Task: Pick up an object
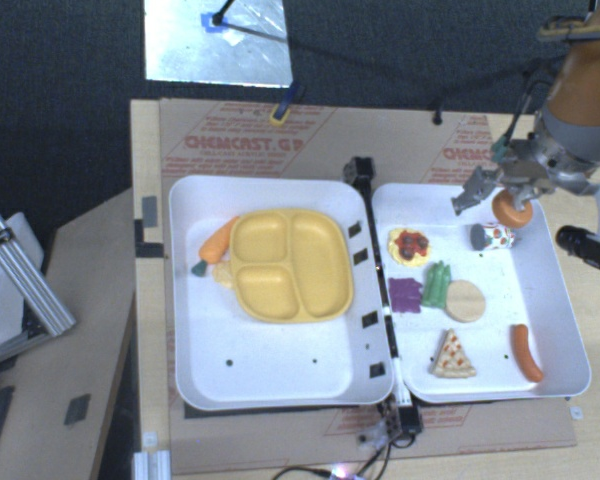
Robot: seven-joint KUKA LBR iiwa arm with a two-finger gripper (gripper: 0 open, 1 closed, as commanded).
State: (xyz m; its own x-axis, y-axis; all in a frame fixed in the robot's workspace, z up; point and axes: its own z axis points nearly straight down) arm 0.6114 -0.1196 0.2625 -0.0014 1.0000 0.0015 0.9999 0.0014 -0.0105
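My gripper [505,200] hangs over the far right corner of the right bin [565,298], and the arm comes in from the right. An orange round piece [512,212] sits directly under the gripper, partly covered by it. I cannot see whether it is gripped or lying on the bin floor. A small grey and white piece with red marks [491,236] lies just in front of it.
The right bin also holds a yellow disc with red toppings [410,246], a purple piece [405,294], a green piece [437,283], a tan disc [466,301], a pizza slice [453,356] and a sausage [526,352]. In the left bin [195,358] lie a yellow divided plate [285,265] and a carrot [217,240].
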